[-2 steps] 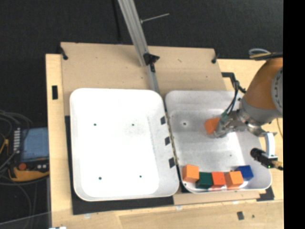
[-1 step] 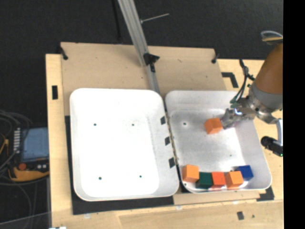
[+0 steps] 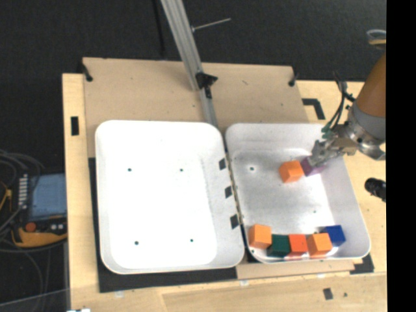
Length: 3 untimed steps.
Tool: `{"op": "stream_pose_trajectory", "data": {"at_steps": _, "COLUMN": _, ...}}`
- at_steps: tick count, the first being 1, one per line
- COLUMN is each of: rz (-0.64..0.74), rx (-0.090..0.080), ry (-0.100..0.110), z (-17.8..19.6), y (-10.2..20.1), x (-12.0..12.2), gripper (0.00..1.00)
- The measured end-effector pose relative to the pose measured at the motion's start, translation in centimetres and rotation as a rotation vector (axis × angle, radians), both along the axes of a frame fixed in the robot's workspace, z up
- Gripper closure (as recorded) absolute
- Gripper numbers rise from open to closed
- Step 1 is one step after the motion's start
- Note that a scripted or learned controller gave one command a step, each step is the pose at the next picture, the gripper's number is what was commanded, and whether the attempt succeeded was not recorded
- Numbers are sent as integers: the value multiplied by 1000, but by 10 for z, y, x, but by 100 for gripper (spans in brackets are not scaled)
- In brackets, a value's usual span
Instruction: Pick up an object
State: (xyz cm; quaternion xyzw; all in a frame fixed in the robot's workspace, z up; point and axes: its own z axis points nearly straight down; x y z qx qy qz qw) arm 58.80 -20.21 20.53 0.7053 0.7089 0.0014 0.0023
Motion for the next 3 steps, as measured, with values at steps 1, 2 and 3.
{"op": "stream_pose_trajectory", "data": {"at_steps": 1, "rz": 2, "rx": 2, "ry": 3, "z": -3, "y": 53, "x": 15, "gripper": 100}}
{"op": "stream_pose_trajectory", "data": {"at_steps": 2, "rz": 2, "rx": 2, "ry": 4, "z": -6, "y": 103, "x": 27, "gripper": 100}}
{"op": "stream_pose_trajectory", "data": {"at_steps": 3, "rz": 3, "rx": 3, "ry": 2, "z": 4, "y": 146, "x": 29, "gripper": 100}}
